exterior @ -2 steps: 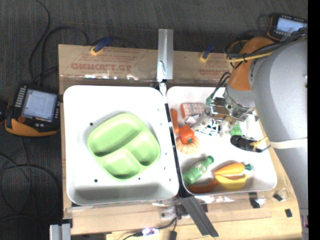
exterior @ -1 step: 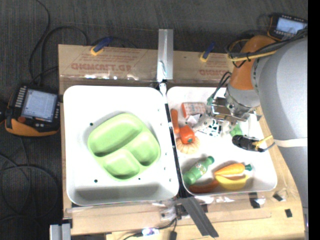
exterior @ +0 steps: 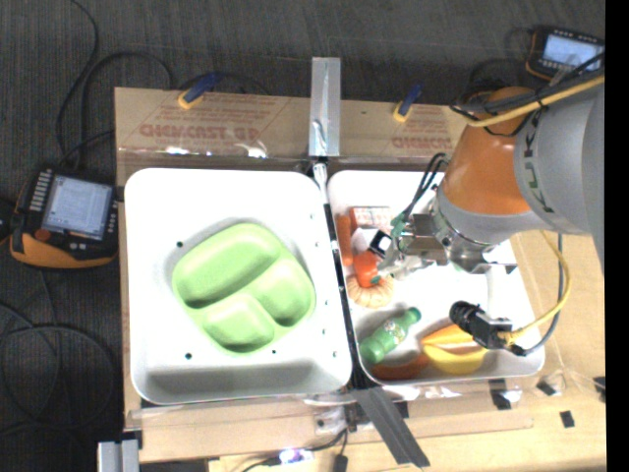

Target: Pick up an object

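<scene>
My gripper (exterior: 385,254) hangs low over the left part of the right bin (exterior: 516,293), right above a small orange and red object (exterior: 366,271). A flat pale orange disc (exterior: 371,295) lies just under that object. A green bottle (exterior: 388,332) lies near the bin's front left. A yellow and orange piece (exterior: 452,350) rests at the front beside it. A white and red packet (exterior: 369,216) lies toward the bin's back left. The arm's grey body and orange band cover the bin's back right.
The left bin (exterior: 147,264) holds a green divided tray (exterior: 244,285). A metal bar (exterior: 325,106) stands behind the divider between the bins. A black cable plug (exterior: 477,323) hangs from the arm over the right bin. A handheld pendant (exterior: 64,214) lies left of the bench.
</scene>
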Controlling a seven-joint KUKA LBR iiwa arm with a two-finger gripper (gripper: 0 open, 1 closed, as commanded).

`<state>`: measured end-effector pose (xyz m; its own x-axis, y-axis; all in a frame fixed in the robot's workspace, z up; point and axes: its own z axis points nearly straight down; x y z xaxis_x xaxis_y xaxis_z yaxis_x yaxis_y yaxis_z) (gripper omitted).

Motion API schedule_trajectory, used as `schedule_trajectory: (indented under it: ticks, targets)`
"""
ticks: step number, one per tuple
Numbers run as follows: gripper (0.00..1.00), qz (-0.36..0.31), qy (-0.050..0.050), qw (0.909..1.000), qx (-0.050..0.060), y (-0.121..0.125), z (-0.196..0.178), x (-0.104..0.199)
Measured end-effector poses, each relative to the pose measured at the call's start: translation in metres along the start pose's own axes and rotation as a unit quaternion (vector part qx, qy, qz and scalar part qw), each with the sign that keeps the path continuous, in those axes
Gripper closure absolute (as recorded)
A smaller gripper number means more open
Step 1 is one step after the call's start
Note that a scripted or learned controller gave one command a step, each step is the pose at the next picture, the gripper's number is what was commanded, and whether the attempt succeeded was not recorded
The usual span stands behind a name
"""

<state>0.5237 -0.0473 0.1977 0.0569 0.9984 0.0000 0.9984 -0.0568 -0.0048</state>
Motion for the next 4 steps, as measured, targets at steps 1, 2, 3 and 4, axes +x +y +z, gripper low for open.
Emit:
schedule_trajectory:
  ticks: [1, 2, 3, 4]
  targets:
    - [1.0, -0.058, -0.001, 0.9983, -0.001, 0.005, 0.002, -0.019]
    - [1.0, 0.052, 0.0, 0.9986, 0.0, -0.04, -0.035, -0.016]
    - [1.0, 0.161, -0.001, 0.9869, 0.0, -0.039, -0.049, -0.034]
    - [1.0, 0.036, 0.0, 0.9993, 0.001, -0.038, 0.017, -0.053]
